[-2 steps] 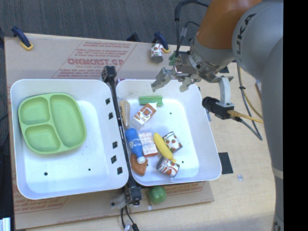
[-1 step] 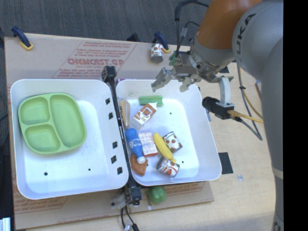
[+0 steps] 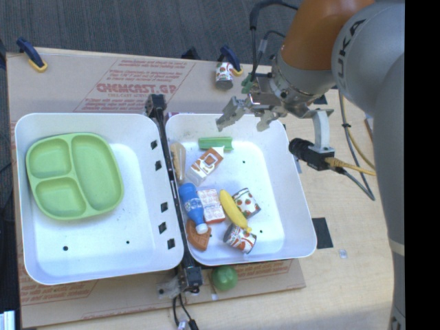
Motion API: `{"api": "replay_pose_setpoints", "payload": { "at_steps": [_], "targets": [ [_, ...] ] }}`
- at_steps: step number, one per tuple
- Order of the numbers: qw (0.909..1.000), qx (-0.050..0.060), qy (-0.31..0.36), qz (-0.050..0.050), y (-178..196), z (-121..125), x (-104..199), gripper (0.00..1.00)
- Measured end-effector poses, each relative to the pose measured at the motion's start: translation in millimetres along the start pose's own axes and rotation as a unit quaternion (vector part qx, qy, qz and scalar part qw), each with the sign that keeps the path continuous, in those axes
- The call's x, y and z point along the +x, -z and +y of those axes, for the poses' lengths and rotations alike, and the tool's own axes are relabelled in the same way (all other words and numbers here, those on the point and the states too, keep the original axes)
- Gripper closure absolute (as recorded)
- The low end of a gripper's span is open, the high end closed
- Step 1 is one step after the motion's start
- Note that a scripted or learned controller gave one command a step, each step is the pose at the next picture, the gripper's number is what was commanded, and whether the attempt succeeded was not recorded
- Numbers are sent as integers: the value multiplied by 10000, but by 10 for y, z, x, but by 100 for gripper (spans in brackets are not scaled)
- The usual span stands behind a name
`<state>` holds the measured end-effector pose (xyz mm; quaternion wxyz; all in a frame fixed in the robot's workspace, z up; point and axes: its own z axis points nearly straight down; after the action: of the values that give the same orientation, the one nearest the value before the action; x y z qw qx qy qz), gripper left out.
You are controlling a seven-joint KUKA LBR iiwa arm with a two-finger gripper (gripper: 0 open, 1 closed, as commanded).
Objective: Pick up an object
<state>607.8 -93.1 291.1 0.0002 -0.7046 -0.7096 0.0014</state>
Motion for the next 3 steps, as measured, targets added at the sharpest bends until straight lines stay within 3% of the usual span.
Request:
{"api": "replay_pose_setpoints", "payload": {
  "at_steps": [1, 3],
  "targets": [
    [10000, 12, 3, 3, -29, 30, 345, 0],
    [10000, 12, 1, 3, -29, 30, 343, 0]
  ]
}}
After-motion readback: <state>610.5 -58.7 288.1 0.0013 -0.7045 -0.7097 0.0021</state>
